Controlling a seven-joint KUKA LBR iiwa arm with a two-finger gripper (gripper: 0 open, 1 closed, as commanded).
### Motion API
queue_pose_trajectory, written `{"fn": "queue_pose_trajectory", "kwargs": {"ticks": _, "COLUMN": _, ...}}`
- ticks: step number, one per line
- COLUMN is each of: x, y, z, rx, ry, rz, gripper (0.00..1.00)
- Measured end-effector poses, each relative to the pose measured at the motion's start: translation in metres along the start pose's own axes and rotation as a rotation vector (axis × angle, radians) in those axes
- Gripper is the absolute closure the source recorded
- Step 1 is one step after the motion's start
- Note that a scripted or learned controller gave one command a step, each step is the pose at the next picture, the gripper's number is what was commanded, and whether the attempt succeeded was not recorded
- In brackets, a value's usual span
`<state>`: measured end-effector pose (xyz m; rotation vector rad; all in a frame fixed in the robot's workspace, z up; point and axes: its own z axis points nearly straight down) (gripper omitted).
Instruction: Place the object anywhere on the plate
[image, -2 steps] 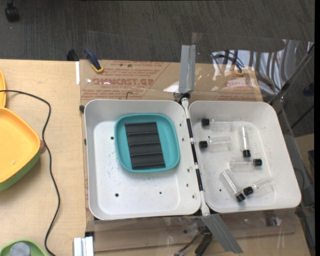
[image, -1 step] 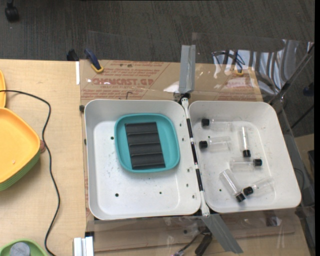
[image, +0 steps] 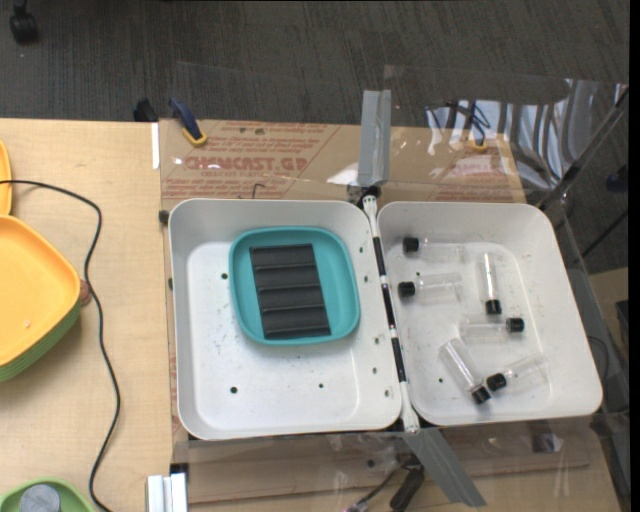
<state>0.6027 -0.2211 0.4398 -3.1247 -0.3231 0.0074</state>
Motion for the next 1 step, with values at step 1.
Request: {"fn": "queue_pose_trajectory", "kwargs": {"ticks": 1, "x": 0.0108, "y": 0.0023, "z": 0.0002, "rx": 0.000, "ry": 0.000, "rz": 0.000, "gripper": 0.00}}
